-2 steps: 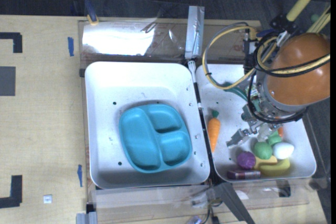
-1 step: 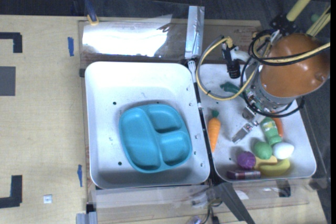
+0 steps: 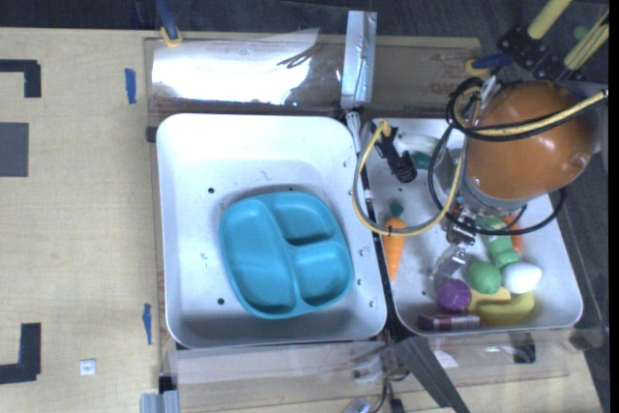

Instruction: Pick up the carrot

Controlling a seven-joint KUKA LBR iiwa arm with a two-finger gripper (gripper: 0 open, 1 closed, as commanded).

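The left bin (image 3: pixel 184 150) holds one blue three-compartment plate (image 3: pixel 286 251). In the right bin (image 3: pixel 571 295), one carrot (image 3: pixel 394 250) lies against the left wall, its long axis running up and down the view, leafy end uppermost. The gripper (image 3: pixel 456 258) hangs just to the carrot's right and apart from it, so the coming move looks like a short shift leftward; whether it is clenched or released cannot be told. Farther right are one purple vegetable (image 3: pixel 452 293), one banana (image 3: pixel 505 308), two green pieces (image 3: pixel 486 278) and one white egg (image 3: pixel 523 279)
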